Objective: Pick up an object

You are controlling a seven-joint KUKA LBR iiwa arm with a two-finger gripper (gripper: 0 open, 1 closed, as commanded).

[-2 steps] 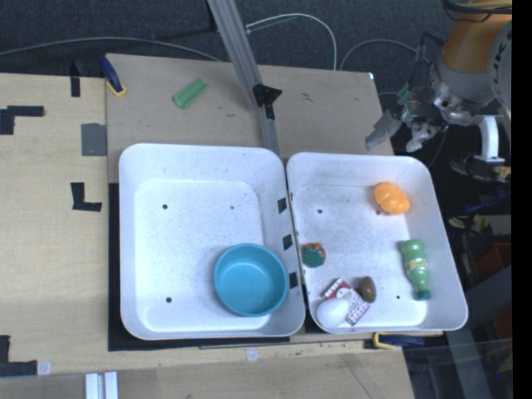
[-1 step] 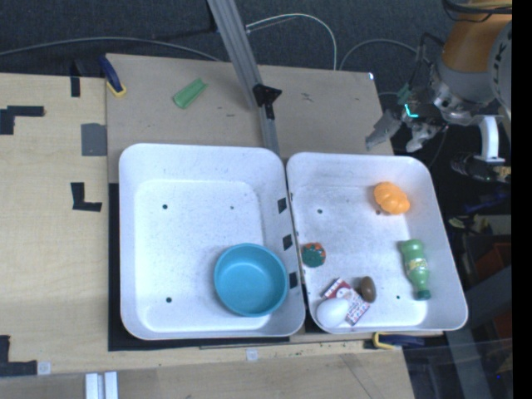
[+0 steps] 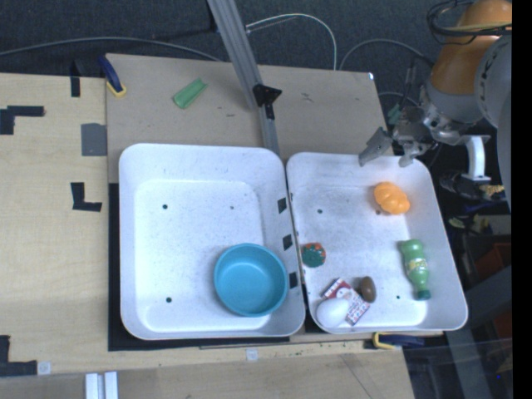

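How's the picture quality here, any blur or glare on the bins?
Camera view: even, soft lighting; the white bins look slightly washed out, without hard glare. The small items by the white egg are soft and hard to read. The gripper casts little visible shadow.

Robot lab, taped plywood bench [image 3: 50, 223], two white bins [image 3: 133, 165], loose cables [image 3: 316, 23]

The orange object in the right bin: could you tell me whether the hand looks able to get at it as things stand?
Probably yes. The hand hangs over the right bin's far edge, and the orange object lies just below it in the view, apart from the bin's other things, nothing between.
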